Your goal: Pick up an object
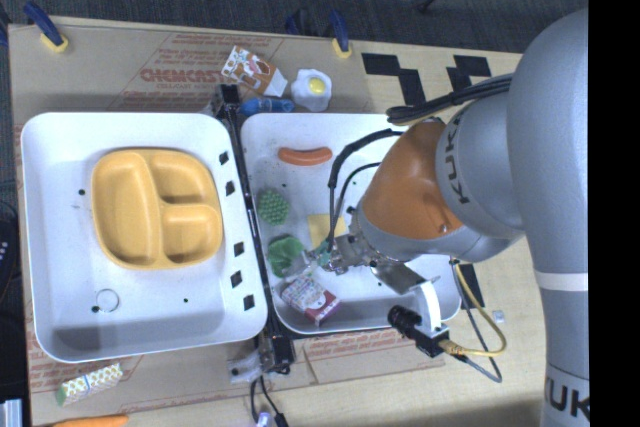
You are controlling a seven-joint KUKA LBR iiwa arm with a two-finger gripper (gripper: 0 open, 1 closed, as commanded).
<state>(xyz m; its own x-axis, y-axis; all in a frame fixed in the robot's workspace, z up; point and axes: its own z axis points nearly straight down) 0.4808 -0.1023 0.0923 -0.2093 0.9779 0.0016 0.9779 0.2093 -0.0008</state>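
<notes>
Arm's orange band (405, 190) hides the gripper (330, 255) over the right bin (262, 137); its state can't be read. Best to descend square onto the green object (283, 253) beside the red-and-white packet (308, 297), avoiding the bin wall.

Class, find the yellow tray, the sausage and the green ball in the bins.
yellow tray (125, 210): camera view, its large left compartment.
sausage (304, 155): camera view, its middle.
green ball (273, 206): camera view, its top.

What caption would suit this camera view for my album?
Grey arm lowers its tool into the right bin of toy food; yellow tray beside.
</notes>
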